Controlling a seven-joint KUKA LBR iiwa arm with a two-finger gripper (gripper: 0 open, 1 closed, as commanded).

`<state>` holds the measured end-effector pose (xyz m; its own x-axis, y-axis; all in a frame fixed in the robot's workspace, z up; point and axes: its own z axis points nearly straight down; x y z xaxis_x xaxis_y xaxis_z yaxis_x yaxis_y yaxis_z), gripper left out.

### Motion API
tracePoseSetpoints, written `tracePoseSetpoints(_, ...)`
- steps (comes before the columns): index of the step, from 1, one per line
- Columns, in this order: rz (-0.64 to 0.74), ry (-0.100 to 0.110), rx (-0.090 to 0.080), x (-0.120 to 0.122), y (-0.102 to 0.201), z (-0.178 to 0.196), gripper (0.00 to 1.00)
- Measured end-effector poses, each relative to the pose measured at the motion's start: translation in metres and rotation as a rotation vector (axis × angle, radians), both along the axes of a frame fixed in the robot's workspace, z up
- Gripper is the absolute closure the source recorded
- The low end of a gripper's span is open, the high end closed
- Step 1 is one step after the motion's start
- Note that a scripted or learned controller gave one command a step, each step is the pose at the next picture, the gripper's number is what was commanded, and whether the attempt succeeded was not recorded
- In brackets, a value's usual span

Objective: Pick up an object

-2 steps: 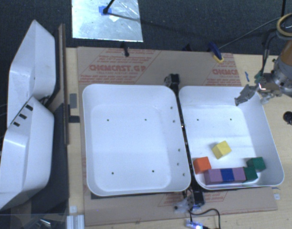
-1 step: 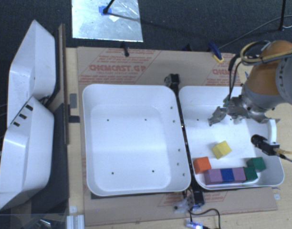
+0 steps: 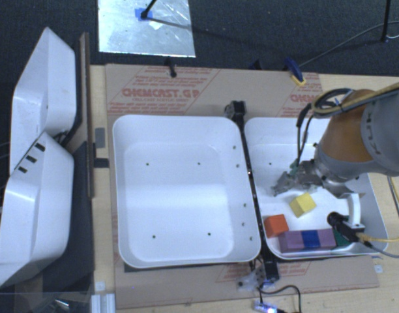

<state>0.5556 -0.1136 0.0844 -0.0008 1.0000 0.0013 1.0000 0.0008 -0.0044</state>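
The arm is reaching into the right bin [image 3: 265, 132] from the right, and the gripper [image 3: 285, 182] is hanging low over the bin floor, just up and to the left of the yellow block [image 3: 303, 204]. No object is sitting between its fingers. Whether they are spread or closed I cannot tell; the tip is a small grey blur at this slant.

So this looks like the approach step, with the grasp not yet made. The yellow block seems the likeliest target, being the nearest thing to the tip. It is lying in the lower middle of the right bin, apart from the other objects, turned so that its corners are pointing roughly up, down, left and right in the view. It is close to cubic, so there is no real long axis to align with (handy for a two-finger grip).

Below it, the orange block [image 3: 275, 225] is resting near the bin's left wall, and the purple and blue block [image 3: 308, 239] is lying along the front wall with its long axis running left to right.

The next move probably calls for shifting the tip down and right, centring it over the yellow block, squaring the fingers to two opposite faces, then descending and closing.
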Motion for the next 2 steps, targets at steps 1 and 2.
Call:
tracePoseSetpoints(1, -0.001, -0.006, -0.002, 0.002, -0.0012, 0.0129, 1.0)
tracePoseSetpoints(2, -0.001, -0.006, -0.002, 0.0019, -0.0012, 0.0125, 0.0)
